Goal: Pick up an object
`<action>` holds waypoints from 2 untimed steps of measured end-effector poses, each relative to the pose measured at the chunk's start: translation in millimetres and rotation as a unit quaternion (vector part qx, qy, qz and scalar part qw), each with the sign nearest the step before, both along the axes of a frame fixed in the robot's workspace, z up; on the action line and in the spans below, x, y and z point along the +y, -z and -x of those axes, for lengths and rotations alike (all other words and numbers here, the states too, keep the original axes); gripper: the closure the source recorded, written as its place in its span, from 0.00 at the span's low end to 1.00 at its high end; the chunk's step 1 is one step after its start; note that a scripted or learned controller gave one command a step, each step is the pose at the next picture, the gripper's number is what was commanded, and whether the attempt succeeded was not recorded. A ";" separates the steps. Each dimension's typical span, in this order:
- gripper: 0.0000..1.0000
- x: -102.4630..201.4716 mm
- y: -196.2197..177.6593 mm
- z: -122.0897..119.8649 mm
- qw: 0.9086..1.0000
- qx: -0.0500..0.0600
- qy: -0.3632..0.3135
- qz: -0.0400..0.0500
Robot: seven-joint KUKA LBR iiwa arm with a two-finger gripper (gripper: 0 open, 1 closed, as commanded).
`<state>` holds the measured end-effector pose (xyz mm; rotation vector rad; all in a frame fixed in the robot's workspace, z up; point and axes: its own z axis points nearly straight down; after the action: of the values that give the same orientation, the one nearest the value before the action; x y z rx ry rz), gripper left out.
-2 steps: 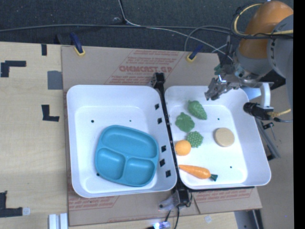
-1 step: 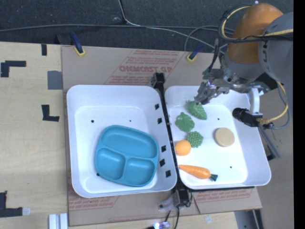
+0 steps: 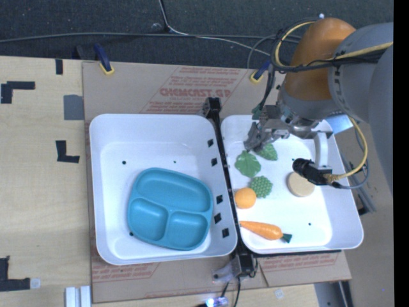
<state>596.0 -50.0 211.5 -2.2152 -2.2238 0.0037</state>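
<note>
The gripper [image 3: 261, 139] is reaching down into the right bin [image 3: 342, 235] near its far-left corner, its dark fingers crowding a green leafy toy [image 3: 269, 151]. How far the claw is parted, and whether it has hold of the toy, I cannot tell. Toward the bin's left edge are lying a second green leafy piece [image 3: 248, 164], a toy broccoli [image 3: 261, 185], an orange ball [image 3: 245, 198] and a toy carrot [image 3: 262, 229]. A blue divided tray [image 3: 169, 208] is sitting in the left bin [image 3: 105, 133].

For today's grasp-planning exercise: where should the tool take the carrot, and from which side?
Grip the carrot across its orange middle, coming straight down from above. It lies flat and long in the right bin, tapering toward its green end, with open floor on both long sides for the fingers.
</note>
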 end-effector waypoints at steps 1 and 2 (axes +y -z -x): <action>1.00 42.5 7.4 28.2 1.000 0.000 0.001 0.000; 1.00 84.9 6.5 62.6 1.000 0.001 0.000 0.000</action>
<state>533.4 34.9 205.0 -2.2145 -2.2236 0.0050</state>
